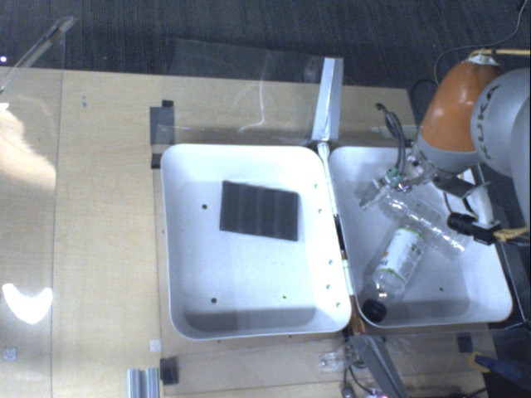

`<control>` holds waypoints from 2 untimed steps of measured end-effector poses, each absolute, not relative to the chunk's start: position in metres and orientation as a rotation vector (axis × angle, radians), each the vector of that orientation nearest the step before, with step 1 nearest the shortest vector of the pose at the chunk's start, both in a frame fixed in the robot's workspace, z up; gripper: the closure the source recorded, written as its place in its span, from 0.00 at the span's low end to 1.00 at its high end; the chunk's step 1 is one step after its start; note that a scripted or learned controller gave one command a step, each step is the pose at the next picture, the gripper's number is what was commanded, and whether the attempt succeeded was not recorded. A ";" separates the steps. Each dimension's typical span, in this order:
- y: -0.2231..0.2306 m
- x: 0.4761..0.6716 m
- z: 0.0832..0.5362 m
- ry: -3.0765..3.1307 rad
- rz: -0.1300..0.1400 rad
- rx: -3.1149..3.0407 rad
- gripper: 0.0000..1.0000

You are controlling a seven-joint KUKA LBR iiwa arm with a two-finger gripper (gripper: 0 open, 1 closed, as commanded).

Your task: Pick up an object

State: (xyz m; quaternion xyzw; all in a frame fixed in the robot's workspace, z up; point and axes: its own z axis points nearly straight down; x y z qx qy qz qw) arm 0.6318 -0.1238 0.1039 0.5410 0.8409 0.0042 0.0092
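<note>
Because the arm (485,114) crowds in from the right edge of the camera view, the gripper (397,181) sits low over the back of the right bin (489,301), and whether it is released or clenched I cannot tell — it is too small and tangled with cables. The nearest candidate, a clear plastic bottle (397,259) with a dark cap, lies on its side in that bin, slanting from the gripper's area down toward the front left corner, cap end close to the wall. A dark flat pad (259,211) lies in the left bin (191,305), well apart from the arm. The risks, as I judge them: the bottle is round and smooth, so an off-centre pinch could squirt it sideways or roll it against the wall — and its transparency makes the true outline hard to place. The flat pad offers little edge to grip.
</note>
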 end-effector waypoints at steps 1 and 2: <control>-0.151 0.631 0.089 2.657 0.007 1.654 0.00; -0.150 0.634 0.102 2.651 0.013 1.643 1.00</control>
